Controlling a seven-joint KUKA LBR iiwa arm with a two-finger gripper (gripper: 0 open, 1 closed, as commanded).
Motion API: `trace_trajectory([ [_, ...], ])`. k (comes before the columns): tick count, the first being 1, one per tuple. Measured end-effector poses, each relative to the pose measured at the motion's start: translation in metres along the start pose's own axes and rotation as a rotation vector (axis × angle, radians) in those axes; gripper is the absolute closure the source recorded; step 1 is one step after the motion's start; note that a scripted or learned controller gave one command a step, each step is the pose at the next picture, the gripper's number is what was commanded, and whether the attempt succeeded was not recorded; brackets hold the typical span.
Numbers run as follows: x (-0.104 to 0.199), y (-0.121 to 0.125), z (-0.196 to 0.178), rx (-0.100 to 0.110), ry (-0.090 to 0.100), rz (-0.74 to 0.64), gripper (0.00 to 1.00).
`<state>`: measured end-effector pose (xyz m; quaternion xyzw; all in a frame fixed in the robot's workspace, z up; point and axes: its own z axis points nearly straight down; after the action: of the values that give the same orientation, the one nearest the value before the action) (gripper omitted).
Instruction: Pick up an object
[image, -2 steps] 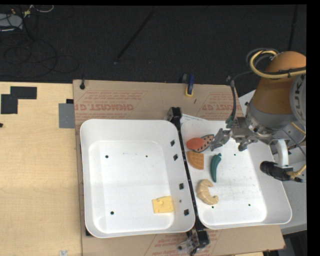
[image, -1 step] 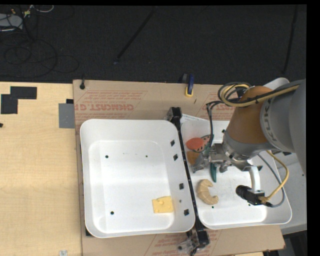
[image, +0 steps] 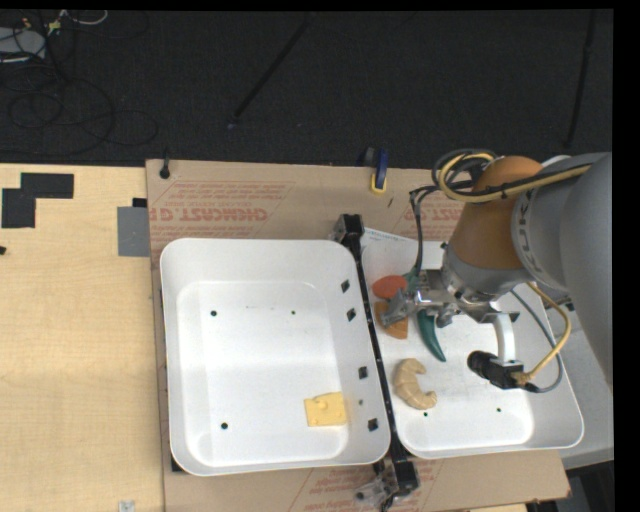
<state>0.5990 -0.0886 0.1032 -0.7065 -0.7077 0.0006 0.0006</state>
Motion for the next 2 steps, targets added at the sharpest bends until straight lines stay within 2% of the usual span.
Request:
trace_trajectory([
  [1,-0.002,-0.002,-0.010,0.004,0.001,0.008,1.00],
  [2,0.048,-0.030,-0.088,-0.001,0.002,-0.002,1.00],
])
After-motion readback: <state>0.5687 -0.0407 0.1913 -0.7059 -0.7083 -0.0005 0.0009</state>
